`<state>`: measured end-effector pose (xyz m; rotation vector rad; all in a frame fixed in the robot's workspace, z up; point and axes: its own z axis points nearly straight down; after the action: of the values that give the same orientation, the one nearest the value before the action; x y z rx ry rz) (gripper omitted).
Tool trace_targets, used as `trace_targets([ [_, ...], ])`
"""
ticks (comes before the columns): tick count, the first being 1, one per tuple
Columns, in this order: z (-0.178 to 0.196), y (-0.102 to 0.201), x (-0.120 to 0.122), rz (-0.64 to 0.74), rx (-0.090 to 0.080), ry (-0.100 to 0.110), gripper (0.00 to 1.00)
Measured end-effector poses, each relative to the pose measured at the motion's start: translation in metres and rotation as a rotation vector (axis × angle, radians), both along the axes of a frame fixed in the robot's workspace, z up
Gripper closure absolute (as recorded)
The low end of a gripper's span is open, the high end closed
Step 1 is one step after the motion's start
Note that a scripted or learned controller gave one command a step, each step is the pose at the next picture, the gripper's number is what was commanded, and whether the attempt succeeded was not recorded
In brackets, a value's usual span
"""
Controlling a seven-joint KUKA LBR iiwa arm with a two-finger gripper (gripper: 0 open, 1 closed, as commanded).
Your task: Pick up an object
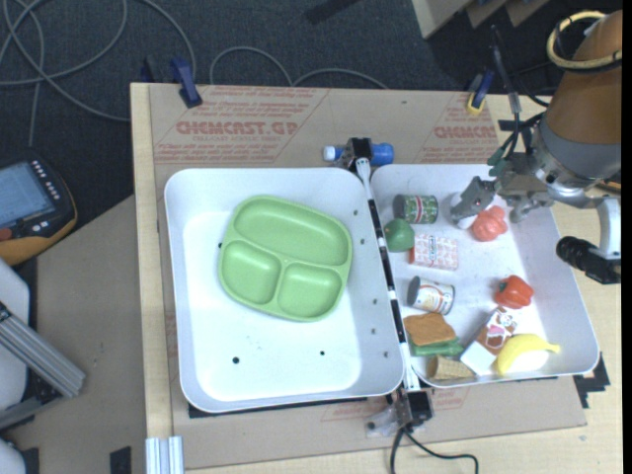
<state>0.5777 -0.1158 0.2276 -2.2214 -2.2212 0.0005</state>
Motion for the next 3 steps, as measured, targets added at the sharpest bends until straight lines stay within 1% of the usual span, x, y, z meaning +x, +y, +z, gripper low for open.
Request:
trace_targets([
  [1, -0.024, -0.065, 0.036, -0.001, -0.002, -0.001, 0.00],
  [2, -0.130, -0.086, 0.049, 0.000, 0.000, 0.002, 0.00],
  [3, -0.117, -0.086, 0.051, 0.000, -0.002, -0.004, 1.00],
])
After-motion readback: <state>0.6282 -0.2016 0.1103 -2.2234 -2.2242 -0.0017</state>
